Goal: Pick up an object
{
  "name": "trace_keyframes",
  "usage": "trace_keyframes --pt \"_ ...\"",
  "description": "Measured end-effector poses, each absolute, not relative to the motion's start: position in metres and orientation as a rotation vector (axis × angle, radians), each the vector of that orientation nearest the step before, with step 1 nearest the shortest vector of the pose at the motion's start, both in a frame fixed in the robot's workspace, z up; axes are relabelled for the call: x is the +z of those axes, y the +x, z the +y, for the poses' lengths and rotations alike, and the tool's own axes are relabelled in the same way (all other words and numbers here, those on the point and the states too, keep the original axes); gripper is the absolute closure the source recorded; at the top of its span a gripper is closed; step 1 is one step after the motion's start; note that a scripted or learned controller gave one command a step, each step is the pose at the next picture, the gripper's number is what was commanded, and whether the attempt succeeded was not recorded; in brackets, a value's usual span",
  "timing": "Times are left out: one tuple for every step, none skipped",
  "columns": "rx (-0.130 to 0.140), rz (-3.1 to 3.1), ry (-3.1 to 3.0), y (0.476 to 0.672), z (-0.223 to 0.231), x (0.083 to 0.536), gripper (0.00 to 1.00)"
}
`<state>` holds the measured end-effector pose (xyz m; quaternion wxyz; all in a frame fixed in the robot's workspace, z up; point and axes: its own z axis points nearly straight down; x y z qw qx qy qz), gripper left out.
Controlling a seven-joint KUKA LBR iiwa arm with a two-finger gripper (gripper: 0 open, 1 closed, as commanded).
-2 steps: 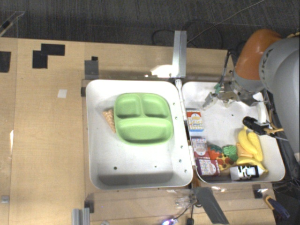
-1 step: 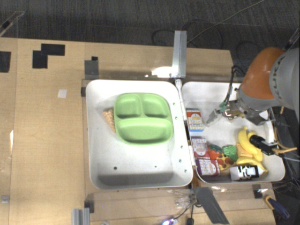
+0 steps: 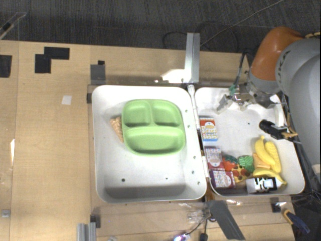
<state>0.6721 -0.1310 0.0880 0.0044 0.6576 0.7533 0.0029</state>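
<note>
- Camera view: the gripper [image 3: 231,98] hangs over the far part of the right bin [image 3: 235,117], above bare white floor. Nothing is between its fingers; how wide they stand I cannot tell.
- The possible objects lie in a group at the near end of this bin, probably because they were dropped there: the bananas [image 3: 267,157], a small box [image 3: 208,129] along the left wall, and packets [image 3: 219,169].
- The left bin [image 3: 105,174] holds a green divided plate [image 3: 152,125].
- The arm [image 3: 288,59] enters from the right and bends down to the bin, well apart from the bananas.
</note>
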Motion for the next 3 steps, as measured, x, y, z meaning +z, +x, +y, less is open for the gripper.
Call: trace_keyframes --pt "0.011 2.441 1.960 0.653 -0.129 0.089 0.00" --pt "0.014 2.611 1.719 0.593 -0.125 0.091 0.00" --pt "-0.001 2.563 1.812 0.670 -0.108 0.089 0.00"
